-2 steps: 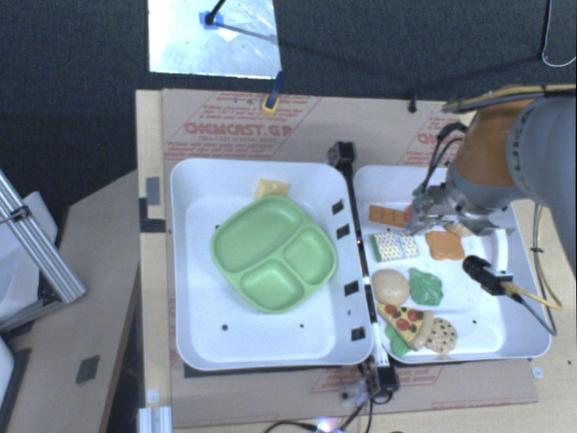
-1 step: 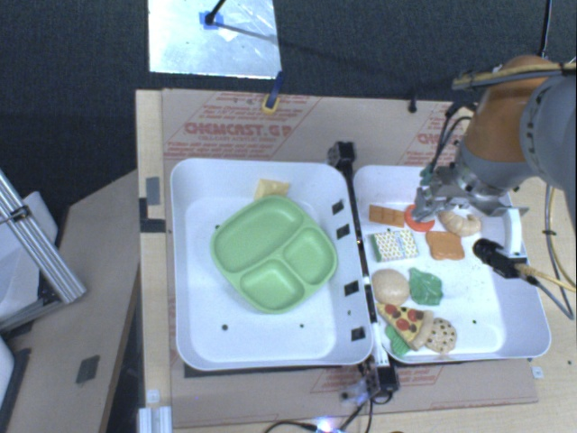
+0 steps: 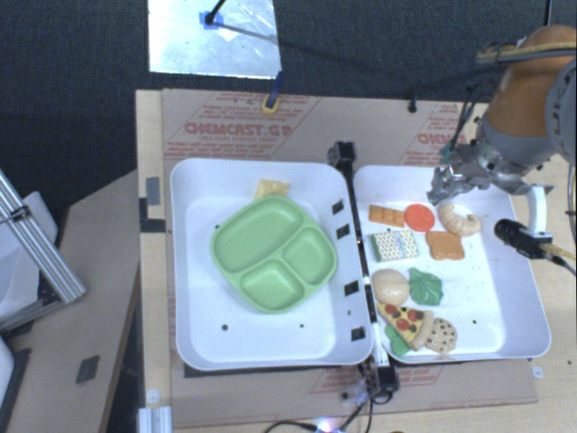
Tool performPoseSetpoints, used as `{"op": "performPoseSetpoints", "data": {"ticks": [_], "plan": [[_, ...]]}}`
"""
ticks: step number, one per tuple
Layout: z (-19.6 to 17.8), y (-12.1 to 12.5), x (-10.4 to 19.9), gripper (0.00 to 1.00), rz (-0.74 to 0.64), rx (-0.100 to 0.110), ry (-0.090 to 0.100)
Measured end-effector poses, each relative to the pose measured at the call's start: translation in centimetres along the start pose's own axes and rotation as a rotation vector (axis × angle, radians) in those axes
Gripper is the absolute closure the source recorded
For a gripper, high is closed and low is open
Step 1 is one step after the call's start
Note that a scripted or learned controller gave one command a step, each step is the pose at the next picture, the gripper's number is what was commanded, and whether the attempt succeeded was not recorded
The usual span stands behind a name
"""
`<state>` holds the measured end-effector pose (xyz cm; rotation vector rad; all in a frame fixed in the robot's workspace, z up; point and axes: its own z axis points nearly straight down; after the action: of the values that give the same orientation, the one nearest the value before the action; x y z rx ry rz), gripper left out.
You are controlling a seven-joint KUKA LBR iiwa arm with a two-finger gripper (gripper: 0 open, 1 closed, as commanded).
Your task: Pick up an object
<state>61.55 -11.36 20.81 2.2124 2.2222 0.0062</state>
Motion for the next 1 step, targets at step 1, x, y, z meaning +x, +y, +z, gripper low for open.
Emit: {"op": "performPoseSetpoints", "data": {"ticks": [1], "plan": [[-1.76, 0.13, 0.0, 1.0, -0.001, 0.003, 0.001]]}}
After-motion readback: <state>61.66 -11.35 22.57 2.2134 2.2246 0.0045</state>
